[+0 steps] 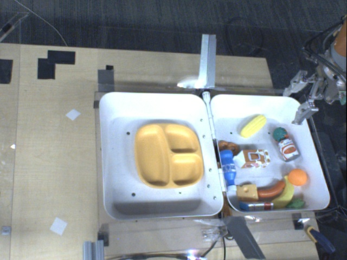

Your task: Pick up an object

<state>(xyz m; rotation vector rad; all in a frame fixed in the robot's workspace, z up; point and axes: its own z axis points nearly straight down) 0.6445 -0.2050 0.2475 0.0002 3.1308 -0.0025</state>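
Observation:
The right bin (pixel 314 145) holds a jumble of toy food. A yellow corn cob (pixel 253 125) lies near its back, with a small green-capped bottle (pixel 285 145) to the right of it. An orange ball (pixel 297 176), a brown sausage (pixel 269 189), a cheese block (pixel 246 191), a blue bottle (pixel 227 164) and a small printed carton (pixel 255 157) crowd the front. My gripper (pixel 298 101) hangs over the bin's back right corner, above and right of the corn. Its fingers are spread open with nothing between them.
The left bin (pixel 116 123) carries a yellow divided tray (pixel 167 154) in its middle. A metal post (pixel 208 58) rises at the back between the bins. A brown pastry (pixel 228 145) lies against the divider wall. Cables trail at the bench's right edge.

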